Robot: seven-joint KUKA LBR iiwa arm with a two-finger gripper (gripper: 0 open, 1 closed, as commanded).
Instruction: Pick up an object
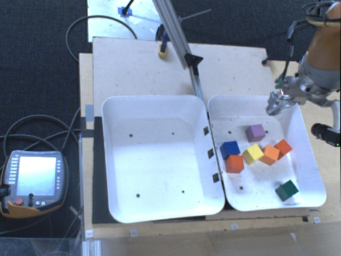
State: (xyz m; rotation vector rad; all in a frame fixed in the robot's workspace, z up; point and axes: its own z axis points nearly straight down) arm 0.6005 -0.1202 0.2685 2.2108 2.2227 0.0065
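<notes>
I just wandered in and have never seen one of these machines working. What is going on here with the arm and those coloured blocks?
A robot arm is meant to pick up one object. Its gripper hangs over the far edge of the right bin, with nothing in it that I can see. Seven small blocks lie in that bin: a purple block, a blue block, a red block, a yellow block, two orange blocks and a green block. None has been lifted yet. The left bin sits beside it.

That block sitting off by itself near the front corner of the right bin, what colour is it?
Dark green, seen clearly in the camera view.
</notes>
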